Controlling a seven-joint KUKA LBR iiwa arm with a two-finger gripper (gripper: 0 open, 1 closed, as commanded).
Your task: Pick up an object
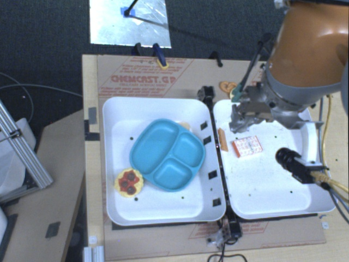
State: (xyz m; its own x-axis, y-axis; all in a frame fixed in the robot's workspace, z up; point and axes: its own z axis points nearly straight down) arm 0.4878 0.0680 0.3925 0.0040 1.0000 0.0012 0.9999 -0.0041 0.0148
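Where the arm (311, 42) reaches over the right bin (272, 203), the tool (239, 125) hangs above its far left part; clenched or released, I cannot tell. Near it lie a red-patterned card (247, 146) and a brown stick (222, 140). The left bin (158, 207) holds a blue plate (167, 154) and a toy pizza (129, 182).

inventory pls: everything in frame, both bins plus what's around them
bins: 2, white, side by side on cardboard
divided plate: 1, blue, middle of left bin
toy pizza: 1, yellow with red spots, left bin, at plate's near-left edge
stick: 1, orange-brown, right bin, along left wall
patterned card: 1, red and white, right bin, beside stick
pretzel-shaped piece: 1, orange, cardboard behind right bin
clip: 1, blue, cardboard's far edge
sheet: 1, silvery, beyond bench
arm: 1, orange over grey, from right
pincer: 1, grey, over right bin's far-left part
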